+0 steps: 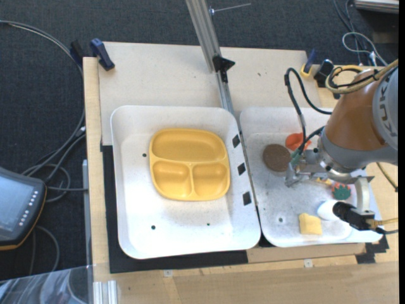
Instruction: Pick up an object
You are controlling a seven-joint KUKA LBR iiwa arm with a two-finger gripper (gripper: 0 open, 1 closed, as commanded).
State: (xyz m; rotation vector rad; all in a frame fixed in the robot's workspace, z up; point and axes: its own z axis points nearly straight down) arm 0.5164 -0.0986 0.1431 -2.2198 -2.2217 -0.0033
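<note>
Objects point(337, 189) under the arm point(354, 128) are partly hidden.

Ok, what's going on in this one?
The arm reaches in over the right bin, its claw down near a brown disc. A yellow block, an orange piece and other small items lie nearby. The left bin holds a yellow tray. Nothing looks grasped yet.
</note>
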